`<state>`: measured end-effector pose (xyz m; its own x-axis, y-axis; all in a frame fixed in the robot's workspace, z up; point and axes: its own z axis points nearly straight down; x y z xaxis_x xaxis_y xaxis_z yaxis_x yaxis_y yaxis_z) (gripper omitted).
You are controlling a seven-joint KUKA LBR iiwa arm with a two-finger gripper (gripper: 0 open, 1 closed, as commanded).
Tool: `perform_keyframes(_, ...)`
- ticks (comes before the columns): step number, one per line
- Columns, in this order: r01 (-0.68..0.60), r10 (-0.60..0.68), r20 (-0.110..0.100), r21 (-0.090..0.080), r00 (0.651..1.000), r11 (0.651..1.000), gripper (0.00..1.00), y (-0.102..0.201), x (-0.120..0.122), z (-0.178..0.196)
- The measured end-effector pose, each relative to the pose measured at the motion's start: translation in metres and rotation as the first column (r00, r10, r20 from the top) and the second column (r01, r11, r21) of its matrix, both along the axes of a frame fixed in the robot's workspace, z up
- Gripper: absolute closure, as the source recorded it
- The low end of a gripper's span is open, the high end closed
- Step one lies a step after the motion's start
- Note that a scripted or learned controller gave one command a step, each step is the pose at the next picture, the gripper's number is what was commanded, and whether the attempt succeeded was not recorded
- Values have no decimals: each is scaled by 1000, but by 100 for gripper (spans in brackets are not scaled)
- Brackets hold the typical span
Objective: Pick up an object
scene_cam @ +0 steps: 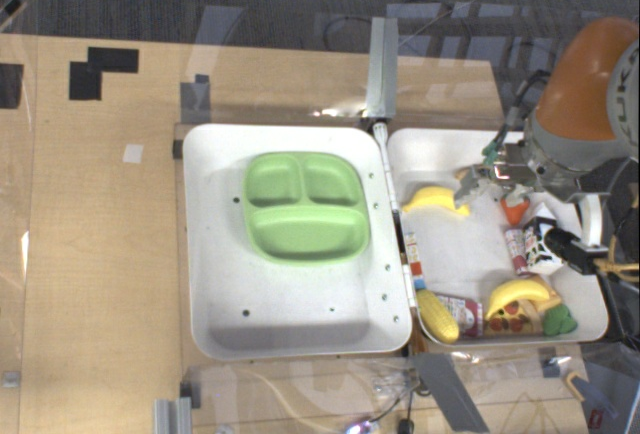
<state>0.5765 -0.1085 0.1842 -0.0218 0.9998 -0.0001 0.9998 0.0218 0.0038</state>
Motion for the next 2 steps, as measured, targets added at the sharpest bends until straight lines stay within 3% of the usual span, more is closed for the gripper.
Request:
perform_keyframes(1, -147, 147, 11, -4, 989, 989, 0, -20, 28, -94)
perform_keyframes(2, -181, 181, 5, -3, 983, 983, 0, -28, 53, 65)
